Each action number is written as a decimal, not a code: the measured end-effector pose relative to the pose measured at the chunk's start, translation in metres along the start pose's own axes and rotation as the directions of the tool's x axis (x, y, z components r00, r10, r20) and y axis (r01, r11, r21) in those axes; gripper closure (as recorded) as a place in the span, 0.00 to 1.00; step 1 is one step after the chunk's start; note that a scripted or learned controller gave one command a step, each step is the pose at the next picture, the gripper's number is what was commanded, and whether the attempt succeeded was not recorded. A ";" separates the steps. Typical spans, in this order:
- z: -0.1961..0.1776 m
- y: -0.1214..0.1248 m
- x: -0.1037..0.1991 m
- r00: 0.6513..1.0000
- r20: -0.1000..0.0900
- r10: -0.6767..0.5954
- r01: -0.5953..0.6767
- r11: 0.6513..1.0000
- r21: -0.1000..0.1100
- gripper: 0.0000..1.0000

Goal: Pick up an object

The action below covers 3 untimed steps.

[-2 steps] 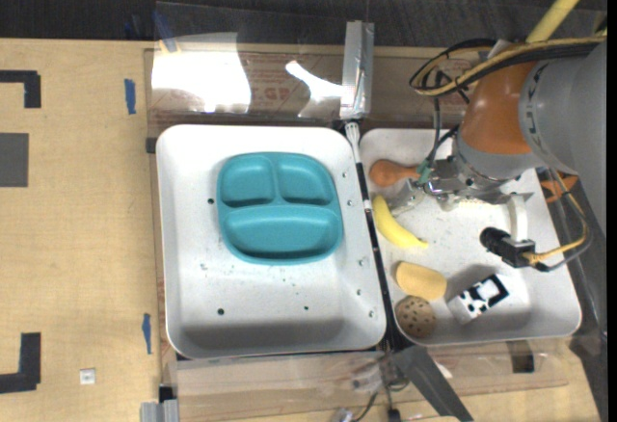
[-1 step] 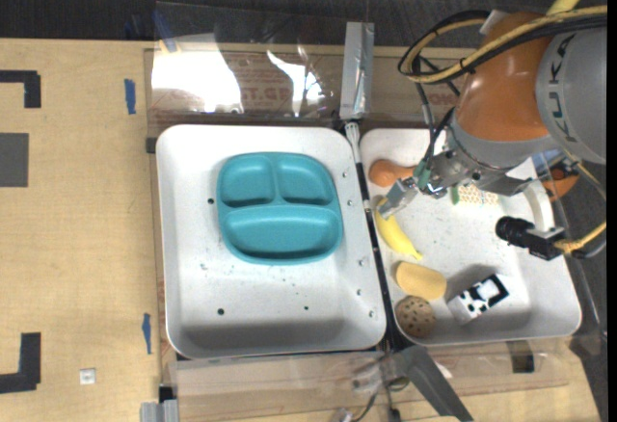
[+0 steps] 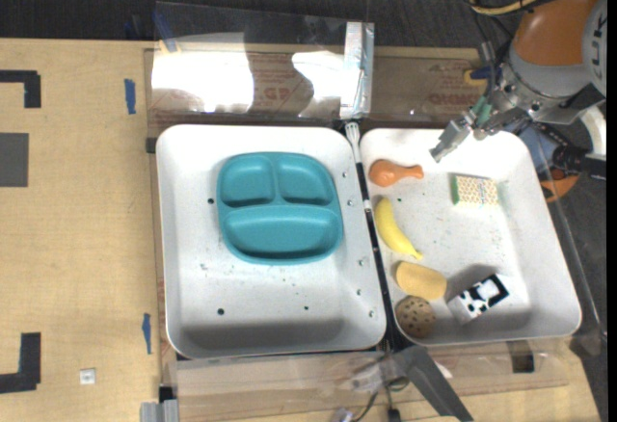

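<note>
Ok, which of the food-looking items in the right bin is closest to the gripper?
The orange drumstick-shaped piece, near the bin's upper left corner. It lies nearest the gripper; the banana, yellow lump and cookie sit lower.

Left bin holds a divided tray at its centre; right bin holds a drumstick far-left, sponge to its right, banana along the left wall, and potato, cookie and cow toy near.
</note>
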<state>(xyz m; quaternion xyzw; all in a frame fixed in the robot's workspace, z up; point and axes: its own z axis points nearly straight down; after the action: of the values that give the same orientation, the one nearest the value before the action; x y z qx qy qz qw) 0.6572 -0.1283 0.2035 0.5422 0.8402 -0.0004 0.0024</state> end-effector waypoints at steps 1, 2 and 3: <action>0.030 -0.017 -0.061 0.987 0.001 -0.158 0.158 0.987 -0.002 0.00; 0.045 0.000 -0.025 0.999 -0.005 -0.042 0.042 0.999 0.000 0.00; 0.023 -0.016 -0.061 0.934 0.004 -0.358 0.358 0.934 -0.004 0.00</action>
<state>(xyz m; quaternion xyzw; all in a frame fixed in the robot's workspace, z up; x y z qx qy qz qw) 0.6684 -0.1908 0.1807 0.3804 0.9248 0.0003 0.0050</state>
